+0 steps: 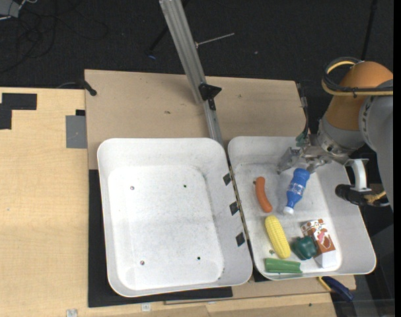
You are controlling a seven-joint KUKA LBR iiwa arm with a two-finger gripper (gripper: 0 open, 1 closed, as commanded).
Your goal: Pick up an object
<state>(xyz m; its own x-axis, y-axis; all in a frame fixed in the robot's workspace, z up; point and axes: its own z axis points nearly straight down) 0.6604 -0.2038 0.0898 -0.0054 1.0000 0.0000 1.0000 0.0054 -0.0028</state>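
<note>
Even light, slightly soft focus

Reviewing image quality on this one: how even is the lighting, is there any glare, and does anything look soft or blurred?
Camera view: lighting is fairly even over both white bins, with no hard glare; the background above the bench is dark and barely lit. The hot dog, corn cob and blue bottle are readable though somewhat soft; the gripper is too muddled to resolve.

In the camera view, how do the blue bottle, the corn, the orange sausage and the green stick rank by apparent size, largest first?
1. blue bottle
2. corn, close to the bottle
3. and 4. orange sausage and green stick look alike, so unranked.
</note>
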